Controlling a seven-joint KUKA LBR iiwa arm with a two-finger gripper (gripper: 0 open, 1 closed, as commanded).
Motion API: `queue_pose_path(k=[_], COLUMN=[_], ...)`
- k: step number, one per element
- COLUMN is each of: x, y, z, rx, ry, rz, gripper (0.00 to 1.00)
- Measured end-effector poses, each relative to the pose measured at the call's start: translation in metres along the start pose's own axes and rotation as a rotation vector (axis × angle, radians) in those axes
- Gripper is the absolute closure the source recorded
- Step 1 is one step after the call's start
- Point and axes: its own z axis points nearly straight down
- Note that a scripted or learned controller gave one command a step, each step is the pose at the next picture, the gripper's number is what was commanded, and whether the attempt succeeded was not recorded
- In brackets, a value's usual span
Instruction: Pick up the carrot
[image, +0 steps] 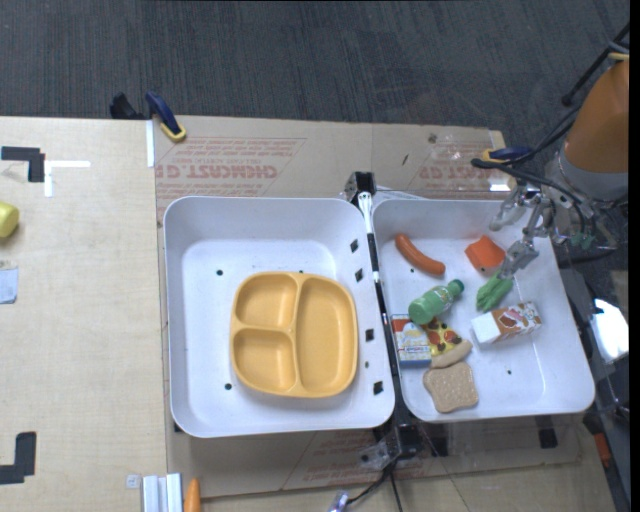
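In the right bin (560, 390), carrot (485, 252) among toy food (436, 303)

Dark, seemingly carpeted floor (300, 50) beyond the light wooden bench (80, 350)

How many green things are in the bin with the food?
2. A green bottle lies mid-bin, right of the left wall. A green leafy piece lies right of it, under the gripper. More may be hidden.
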Motion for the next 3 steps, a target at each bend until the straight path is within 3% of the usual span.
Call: queue_pose_path(k=[1, 2, 3], x=[0.051, 0.146, 0.096], y=[-0.006, 0.037, -0.011], z=[0.030, 0.040, -0.033], rx=[0.000, -0.001, 0.001], ry=[-0.001, 0.004, 0.001], rz=[-0.228, -0.140, -0.020], gripper=[0.00, 0.00, 0.00])
